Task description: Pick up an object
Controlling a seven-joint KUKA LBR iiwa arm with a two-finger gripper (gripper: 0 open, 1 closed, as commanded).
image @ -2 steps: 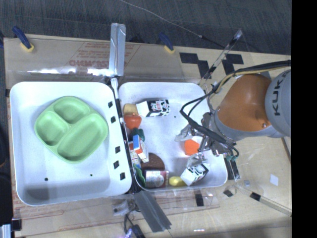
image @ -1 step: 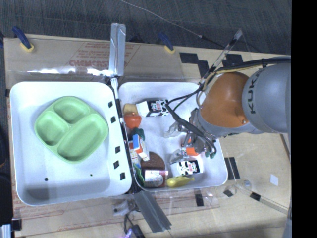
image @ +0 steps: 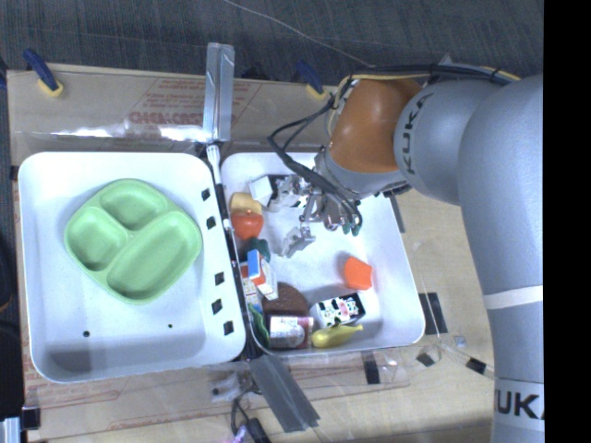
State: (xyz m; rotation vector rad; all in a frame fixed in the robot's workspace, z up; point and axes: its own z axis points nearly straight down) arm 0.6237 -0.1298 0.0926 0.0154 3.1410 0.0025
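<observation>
My gripper hangs low over the upper middle of the right bin, under the orange wrist band. Just to its left, against the bin's left wall, lie a red-orange tomato-like piece and a pale yellow piece. An orange piece lies below and to the right of the gripper, apart from it. Nothing is visibly held.
Along the right bin's left and front sides lie a blue-and-white box, a brown round item, a black-and-white spotted item, a yellow banana-like piece and a small can. The left bin holds a green divided plate.
</observation>
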